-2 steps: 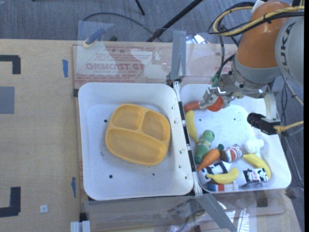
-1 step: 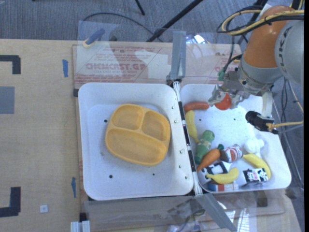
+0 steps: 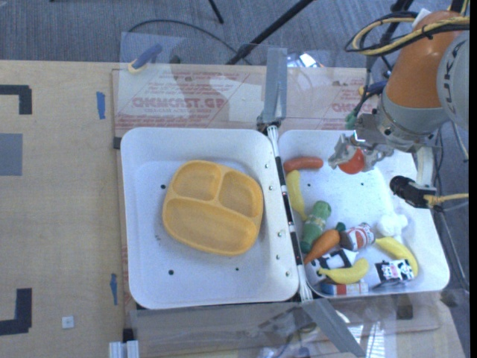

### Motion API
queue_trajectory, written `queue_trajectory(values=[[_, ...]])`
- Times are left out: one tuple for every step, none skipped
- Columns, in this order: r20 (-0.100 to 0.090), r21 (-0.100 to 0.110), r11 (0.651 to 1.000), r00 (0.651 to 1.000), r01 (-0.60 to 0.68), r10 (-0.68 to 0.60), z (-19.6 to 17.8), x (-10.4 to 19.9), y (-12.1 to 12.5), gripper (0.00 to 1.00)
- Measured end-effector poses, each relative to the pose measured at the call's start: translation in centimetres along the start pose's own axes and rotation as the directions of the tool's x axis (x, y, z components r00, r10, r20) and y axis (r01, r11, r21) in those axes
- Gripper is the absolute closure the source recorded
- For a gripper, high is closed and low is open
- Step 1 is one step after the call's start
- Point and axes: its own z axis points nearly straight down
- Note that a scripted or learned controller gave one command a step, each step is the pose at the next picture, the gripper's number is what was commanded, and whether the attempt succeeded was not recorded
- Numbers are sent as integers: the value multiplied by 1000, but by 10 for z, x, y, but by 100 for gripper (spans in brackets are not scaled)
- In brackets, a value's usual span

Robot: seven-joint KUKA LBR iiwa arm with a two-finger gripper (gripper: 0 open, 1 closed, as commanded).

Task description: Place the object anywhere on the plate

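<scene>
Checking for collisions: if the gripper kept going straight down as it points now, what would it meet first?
Probably the right bin's bare white floor, beyond the red object seen at the gripper; depth is unclear.

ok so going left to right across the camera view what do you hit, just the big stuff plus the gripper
left bin → yellow plate → divider between the bins → right bin with its toy food → gripper, with a red object at its fingers

1. My arm (image 3: 428,58) reaches in from the right, orange band above the grey wrist.
2. Gripper (image 3: 356,155) hangs over the right bin's far edge, clamped on something red.
</scene>
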Motion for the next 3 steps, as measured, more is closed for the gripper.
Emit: queue_trajectory(values=[[-1, 0, 990, 990, -139, 139, 19, 79, 6, 100], [-1, -3, 999, 999, -35, 35, 18, 179, 8, 100], [1, -5, 982, 982, 191, -191, 18, 77, 51, 100]])
